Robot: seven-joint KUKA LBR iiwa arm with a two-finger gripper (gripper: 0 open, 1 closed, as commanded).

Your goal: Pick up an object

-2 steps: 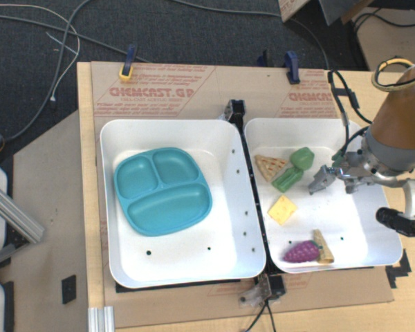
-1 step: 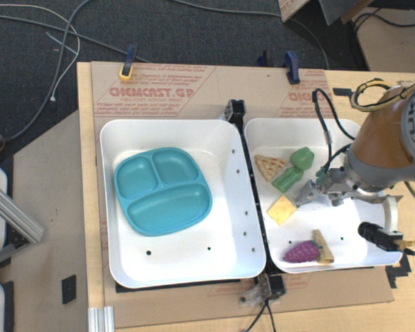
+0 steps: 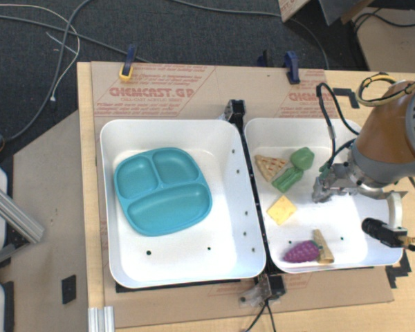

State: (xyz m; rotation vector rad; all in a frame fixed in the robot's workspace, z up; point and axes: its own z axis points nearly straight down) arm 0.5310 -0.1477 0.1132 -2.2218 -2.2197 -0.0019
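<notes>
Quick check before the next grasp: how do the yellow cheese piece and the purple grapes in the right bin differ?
The yellow cheese piece is a flat, smooth-faced block; the purple grapes are a bumpy, rounded cluster. The cheese lies alone near the bin's left wall; the grapes lie nearer the front rim, right beside a tan piece. Both rest on the floor of the right bin, apart from the gripper.

Two white bins side by side on a cardboard-covered worktop [image 3: 159,81]. Left bin [image 3: 124,254]: teal divided plate [image 3: 164,189]. Right bin [image 3: 353,247]: green vegetable [image 3: 293,169], tan wedge [image 3: 270,165], yellow block [image 3: 281,210], purple grapes [image 3: 302,252]. Gripper [image 3: 323,189] low in the right bin, just beside the vegetable, nothing visibly held.
</notes>
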